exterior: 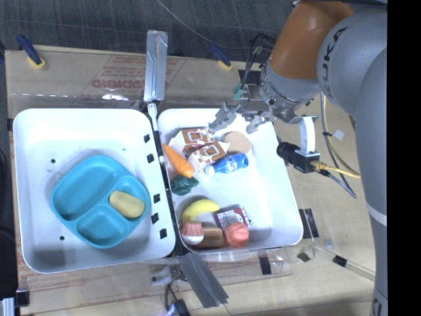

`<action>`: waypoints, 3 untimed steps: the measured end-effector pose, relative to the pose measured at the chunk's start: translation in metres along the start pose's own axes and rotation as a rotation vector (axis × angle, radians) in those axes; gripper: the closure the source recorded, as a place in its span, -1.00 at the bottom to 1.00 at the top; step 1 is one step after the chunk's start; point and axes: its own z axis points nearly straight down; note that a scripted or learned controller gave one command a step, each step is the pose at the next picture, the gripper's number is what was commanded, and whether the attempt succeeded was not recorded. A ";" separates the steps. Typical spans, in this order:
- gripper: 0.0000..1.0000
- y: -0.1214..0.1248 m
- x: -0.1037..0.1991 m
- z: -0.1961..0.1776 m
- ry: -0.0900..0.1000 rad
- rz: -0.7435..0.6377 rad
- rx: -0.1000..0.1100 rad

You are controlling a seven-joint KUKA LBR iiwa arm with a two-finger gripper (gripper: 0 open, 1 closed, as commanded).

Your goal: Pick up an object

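Arm bent over right bin (284,196), open, empty tool (238,118) above toys.

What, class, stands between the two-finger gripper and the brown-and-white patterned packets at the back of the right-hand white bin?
Nothing visible does. The gripper hangs over the right bin's back edge, with the brown-and-white patterned packets uncovered just below it. The orange carrot and blue-and-white packet lie beside them, not on top.
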 end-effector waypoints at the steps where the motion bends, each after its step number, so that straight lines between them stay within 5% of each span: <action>1: -1.00 0.053 0.012 0.101 0.000 0.003 0.010; 2: -1.00 0.047 0.012 0.151 -0.003 -0.075 -0.024; 3: -1.00 0.054 0.009 0.158 -0.005 -0.123 -0.021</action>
